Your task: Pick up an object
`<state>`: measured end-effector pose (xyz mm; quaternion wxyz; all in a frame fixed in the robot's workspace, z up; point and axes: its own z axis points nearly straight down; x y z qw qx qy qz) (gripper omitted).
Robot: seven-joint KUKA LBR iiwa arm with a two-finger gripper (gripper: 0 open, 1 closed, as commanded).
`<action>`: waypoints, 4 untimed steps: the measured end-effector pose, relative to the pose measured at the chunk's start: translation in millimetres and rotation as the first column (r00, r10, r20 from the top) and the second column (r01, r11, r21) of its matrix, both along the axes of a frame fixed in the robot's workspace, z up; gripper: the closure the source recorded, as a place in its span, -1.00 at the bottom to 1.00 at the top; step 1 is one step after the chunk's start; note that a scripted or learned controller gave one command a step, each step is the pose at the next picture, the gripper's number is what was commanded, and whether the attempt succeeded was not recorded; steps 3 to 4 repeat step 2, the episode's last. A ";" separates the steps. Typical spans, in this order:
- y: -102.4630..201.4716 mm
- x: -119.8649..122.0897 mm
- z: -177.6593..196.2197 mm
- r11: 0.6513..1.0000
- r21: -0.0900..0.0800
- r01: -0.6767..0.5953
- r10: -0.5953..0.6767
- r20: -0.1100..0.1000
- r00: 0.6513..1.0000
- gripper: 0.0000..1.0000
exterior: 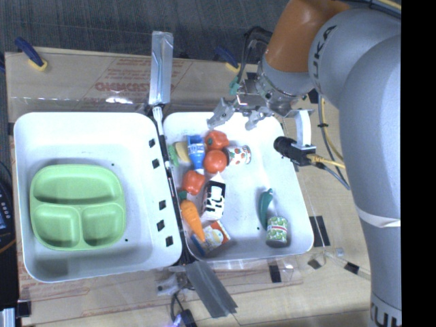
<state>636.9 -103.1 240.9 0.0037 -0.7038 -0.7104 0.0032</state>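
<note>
My gripper (237, 118) hangs over the far edge of the right bin (300, 203), its two fingers spread open and nothing between them. Just below it lie two red tomatoes (216, 151), a blue can (196, 150) and a small spotted white ball (239, 156). Further down the left side of the bin are a red pepper (193, 181), a black-and-white box (214, 199), a carrot (191, 216) and a small packet (215, 236). A green bottle (271, 218) lies on its side near the bin's right wall.
The left bin (41, 131) holds a green compartment tray (78, 206). A metal divider bar (161, 67) stands between the bins at the back. The arm's grey body fills the right side, with cables beside the right bin.
</note>
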 end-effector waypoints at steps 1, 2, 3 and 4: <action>0.1 -124.6 -67.2 0.996 0.000 0.085 -0.085 -0.002 0.996 -1.00; -1.4 -156.9 -150.5 1.000 -0.009 -0.014 0.014 0.011 1.000 -1.00; -1.4 -156.9 -150.5 1.000 -0.009 -0.014 0.014 0.011 1.000 -1.00; -1.4 -156.9 -150.5 1.000 -0.009 -0.014 0.014 0.011 1.000 -1.00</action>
